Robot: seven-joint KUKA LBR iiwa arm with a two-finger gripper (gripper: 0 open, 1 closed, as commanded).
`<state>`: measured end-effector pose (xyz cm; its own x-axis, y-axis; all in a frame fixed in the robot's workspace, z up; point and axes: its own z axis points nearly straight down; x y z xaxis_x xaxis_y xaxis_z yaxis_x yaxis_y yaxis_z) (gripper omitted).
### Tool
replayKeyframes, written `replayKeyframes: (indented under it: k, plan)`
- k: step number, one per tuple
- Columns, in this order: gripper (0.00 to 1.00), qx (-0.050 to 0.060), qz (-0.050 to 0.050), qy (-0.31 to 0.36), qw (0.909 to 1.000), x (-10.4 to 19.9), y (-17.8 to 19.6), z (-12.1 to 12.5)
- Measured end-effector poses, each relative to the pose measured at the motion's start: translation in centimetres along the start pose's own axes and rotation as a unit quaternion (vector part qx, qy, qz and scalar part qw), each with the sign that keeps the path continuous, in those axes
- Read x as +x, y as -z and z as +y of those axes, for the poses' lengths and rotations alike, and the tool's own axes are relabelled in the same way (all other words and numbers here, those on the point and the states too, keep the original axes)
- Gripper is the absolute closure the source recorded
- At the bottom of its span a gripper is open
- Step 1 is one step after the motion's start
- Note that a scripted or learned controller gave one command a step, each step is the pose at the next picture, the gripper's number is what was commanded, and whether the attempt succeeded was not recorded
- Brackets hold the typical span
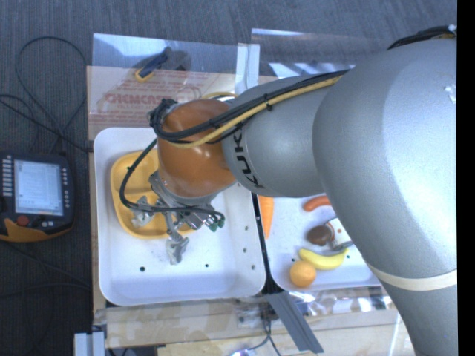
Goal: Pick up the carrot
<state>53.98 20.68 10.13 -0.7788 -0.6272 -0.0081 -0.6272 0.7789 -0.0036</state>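
1. The grey two-finger gripper [176, 252] hangs over the left white plastic bin [223, 277]; whether it is released or clenched, I cannot tell.
2. The tapered orange carrot [266, 213] lies to its right, beyond the rim (partly hidden by the arm).
3. Risk: descending here would close on bare floor, or snag the yellow curved piece [126, 191] just to the gripper's left.

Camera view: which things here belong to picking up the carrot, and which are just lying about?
For the job:
carrot, at the right bin's left edge
hand, over the left bin

Lying about:
yellow dish in the left bin
red-orange piece, brown item, banana, orange in the right bin
pendant beside the bench
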Motion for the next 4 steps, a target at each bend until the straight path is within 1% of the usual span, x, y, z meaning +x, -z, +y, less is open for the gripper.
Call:
replayKeyframes:
  k: [1, 2, 3, 4]
  plan:
    - [0.00, 0.010, -0.017, 0.146, 0.9891, 3.2, -0.3, 1.7]
    - [1.00, 0.011, -0.021, 0.144, 0.9893, 3.0, 0.6, 1.7]
    - [1.00, -0.002, 0.003, 0.047, 0.9989, 2.0, 3.8, 3.4]
    - [1.00, 0.001, 0.001, -0.098, 0.9952, 2.1, 0.0, 4.3]
